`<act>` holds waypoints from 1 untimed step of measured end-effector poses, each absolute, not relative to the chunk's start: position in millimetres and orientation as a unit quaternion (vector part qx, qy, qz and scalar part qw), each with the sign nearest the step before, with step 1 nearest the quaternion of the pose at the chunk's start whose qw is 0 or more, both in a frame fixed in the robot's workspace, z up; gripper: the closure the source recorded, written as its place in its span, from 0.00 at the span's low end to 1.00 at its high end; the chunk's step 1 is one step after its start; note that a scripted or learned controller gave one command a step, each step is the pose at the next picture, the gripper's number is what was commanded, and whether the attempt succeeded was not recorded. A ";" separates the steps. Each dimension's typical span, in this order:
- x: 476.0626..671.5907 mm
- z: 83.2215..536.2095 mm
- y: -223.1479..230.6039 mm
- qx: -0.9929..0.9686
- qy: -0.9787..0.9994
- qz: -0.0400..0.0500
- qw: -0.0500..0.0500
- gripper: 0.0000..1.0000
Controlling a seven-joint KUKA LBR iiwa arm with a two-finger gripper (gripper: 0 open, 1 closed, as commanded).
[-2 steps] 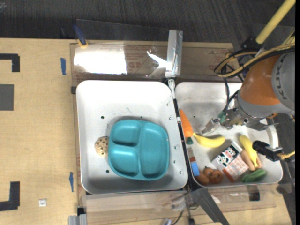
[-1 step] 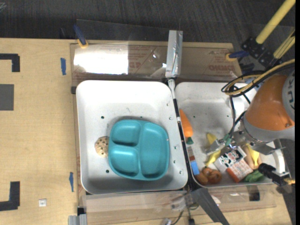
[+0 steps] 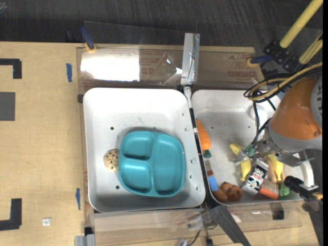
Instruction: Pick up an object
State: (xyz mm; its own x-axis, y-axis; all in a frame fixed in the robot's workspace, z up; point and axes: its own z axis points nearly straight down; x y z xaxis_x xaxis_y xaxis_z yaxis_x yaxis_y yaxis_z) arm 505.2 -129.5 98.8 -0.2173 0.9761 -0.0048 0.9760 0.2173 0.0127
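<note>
In the right bin point(image 3: 225, 106), several small toys lie in a cluster near the front right. They include yellow banana-like pieces point(image 3: 241, 164), a black-and-white patterned block point(image 3: 255, 178), an orange piece point(image 3: 269, 191) and a brown lump point(image 3: 229, 191). An orange carrot point(image 3: 203, 137) and a blue strip point(image 3: 211, 181) lie along the bin's left wall. My gripper point(image 3: 254, 154) hangs low over the cluster, right by the yellow pieces. The grey wrist and orange band point(image 3: 294, 117) cover part of it. Nothing is visibly held.
The left bin point(image 3: 97, 111) holds a teal divided plate point(image 3: 151, 162) with a speckled cookie point(image 3: 110, 159) at its left side. A metal divider point(image 3: 189, 60) stands behind the wall between the bins. Cables and yellow bars sit at the back right.
</note>
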 end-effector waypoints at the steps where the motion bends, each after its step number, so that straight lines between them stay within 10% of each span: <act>1: 558.9 186.8 -59.6 0.648 0.762 0.003 0.002 1.00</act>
